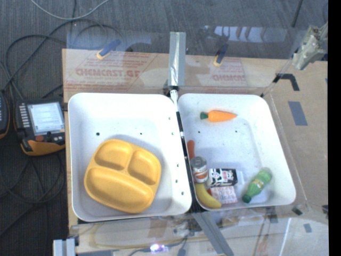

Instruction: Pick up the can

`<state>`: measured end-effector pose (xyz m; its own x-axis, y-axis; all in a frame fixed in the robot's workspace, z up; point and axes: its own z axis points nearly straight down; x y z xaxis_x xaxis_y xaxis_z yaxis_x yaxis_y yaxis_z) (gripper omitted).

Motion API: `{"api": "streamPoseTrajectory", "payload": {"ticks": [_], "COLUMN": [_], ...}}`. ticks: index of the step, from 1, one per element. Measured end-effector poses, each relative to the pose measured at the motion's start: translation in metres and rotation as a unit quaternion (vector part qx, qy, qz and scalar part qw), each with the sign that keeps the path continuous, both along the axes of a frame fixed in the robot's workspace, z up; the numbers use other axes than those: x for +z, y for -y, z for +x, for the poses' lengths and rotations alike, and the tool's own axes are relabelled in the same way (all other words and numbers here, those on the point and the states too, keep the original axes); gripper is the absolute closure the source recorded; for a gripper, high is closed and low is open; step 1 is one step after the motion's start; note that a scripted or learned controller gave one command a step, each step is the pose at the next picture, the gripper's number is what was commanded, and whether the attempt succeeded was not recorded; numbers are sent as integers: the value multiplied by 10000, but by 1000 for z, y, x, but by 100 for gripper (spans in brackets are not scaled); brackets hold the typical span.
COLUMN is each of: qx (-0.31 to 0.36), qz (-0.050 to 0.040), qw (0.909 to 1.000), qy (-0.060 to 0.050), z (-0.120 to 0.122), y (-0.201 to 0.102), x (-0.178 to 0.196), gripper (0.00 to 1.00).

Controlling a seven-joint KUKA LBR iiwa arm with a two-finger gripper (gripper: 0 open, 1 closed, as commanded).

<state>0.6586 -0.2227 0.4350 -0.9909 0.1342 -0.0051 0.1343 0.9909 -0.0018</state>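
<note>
The left bin [80,121] holds a yellow divided plate [122,175], upside down, toward its front edge. In the right bin [266,121], a carrot [218,116] lies near the back edge. Along the front edge sit the can [199,169], upright by the left wall, a banana [206,195] just in front of it, a small carton [222,177] beside it, and a green bottle [257,185] on its side toward the front right corner.

Looked glossy, smooth plastic: yellow sectioned tray [122,175], both white bins [80,143], green bottle [257,185]. Showed a shiny, probably metal lid on the can [200,169]. Seemed matt cardboard, the worktop [128,73].
</note>
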Motion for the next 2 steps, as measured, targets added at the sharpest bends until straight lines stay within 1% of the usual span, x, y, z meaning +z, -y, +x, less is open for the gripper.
{"api": "streamPoseTrajectory", "payload": {"ticks": [1, 2], "qx": [1163, 3942], "qz": [2, -1], "qw": [9932, 9190], "qy": [-4, 5], "z": [-2, 2], "y": [0, -1], "x": [0, 0], "gripper": [100, 100]}}
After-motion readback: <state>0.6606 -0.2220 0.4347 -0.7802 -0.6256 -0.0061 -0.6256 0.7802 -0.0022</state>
